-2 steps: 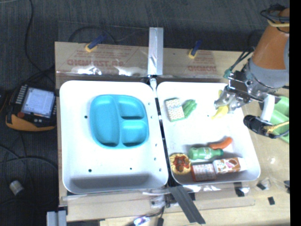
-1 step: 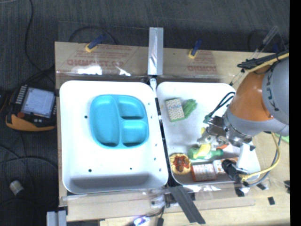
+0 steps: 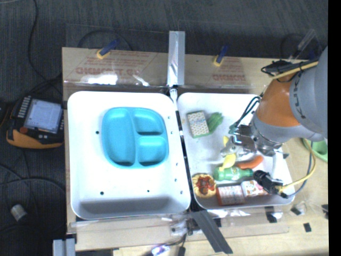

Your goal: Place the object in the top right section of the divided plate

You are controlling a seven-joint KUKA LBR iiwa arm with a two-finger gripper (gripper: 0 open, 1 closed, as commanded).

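A blue divided plate [image 3: 133,136] lies in the left bin [image 3: 85,196], with one long section on its left and two smaller ones on its right. My gripper [image 3: 241,145] is low in the right bin [image 3: 208,148], over a yellow banana-like piece [image 3: 228,159] and an orange carrot [image 3: 250,162]. Close below them lies a green bottle [image 3: 234,173]. The arm's wrist hides the fingers.
The right bin also holds a patterned sponge-like block [image 3: 197,124], a green leafy toy [image 3: 214,121], a small pizza-like disc [image 3: 204,184] and a red packet [image 3: 237,192]. The bins' dividing rim [image 3: 181,143] runs between plate and gripper. A handheld device [image 3: 37,119] lies off the bench at left.
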